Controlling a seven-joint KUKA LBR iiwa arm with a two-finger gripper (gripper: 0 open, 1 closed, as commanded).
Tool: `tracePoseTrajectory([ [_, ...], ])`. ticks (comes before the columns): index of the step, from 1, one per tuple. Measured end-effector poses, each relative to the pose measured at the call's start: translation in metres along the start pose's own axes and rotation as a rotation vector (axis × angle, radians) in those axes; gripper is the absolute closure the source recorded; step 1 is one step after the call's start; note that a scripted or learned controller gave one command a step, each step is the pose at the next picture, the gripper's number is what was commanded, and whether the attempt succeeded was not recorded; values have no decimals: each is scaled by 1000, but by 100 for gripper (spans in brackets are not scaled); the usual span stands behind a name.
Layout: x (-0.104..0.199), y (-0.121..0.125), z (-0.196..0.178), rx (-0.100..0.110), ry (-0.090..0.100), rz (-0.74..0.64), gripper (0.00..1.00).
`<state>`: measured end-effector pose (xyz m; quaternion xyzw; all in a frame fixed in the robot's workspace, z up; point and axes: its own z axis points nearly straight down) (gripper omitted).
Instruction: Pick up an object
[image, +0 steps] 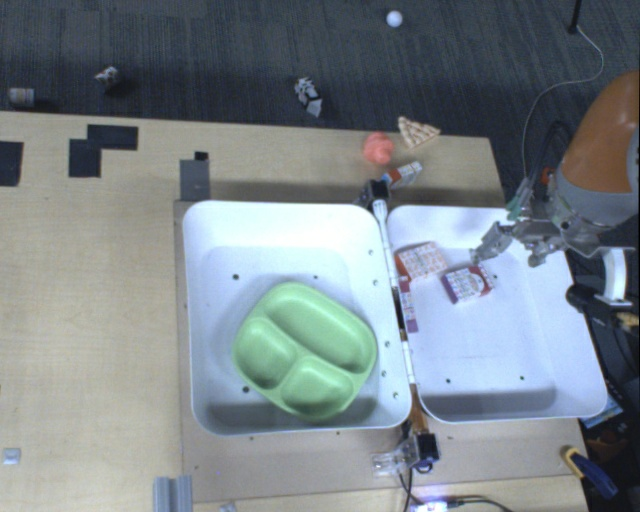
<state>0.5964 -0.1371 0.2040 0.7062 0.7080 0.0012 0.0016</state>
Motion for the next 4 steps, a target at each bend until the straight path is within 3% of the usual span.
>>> tracePoseTrajectory([
  [1,42,-9,106,-9,-2,-1,0],
  [2,44,-12,112,-18,-9,1,0],
  [3,51,-36,117,-5,-1,1,0],
  [4,52,-34,105,-10,0,-1,100],
])
